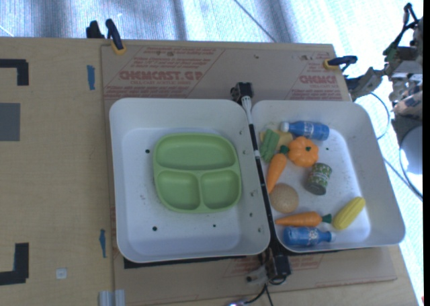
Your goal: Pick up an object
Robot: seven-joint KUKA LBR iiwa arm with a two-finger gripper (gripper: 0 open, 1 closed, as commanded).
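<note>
The right bin (376,163) holds several toy foods. A blue bottle (306,130) lies at its far side, with an orange pumpkin (304,153) just in front of it. A green vegetable (270,142) and a carrot (275,171) lie along the left wall. A small can (320,178) stands in the middle and a beige ball (284,198) sits nearer. A second carrot (299,218), a yellow corn cob (349,213) and another blue bottle (306,236) lie at the front. My gripper (361,83) hovers beyond the bin's far right corner, apart from all the objects.
The left bin (127,163) holds a green divided plate (197,171). A black bracket (241,91) sits where the bins meet at the back. Clamps (339,62) grip the cardboard's far edge. Cables and arm parts (406,76) crowd the right edge.
</note>
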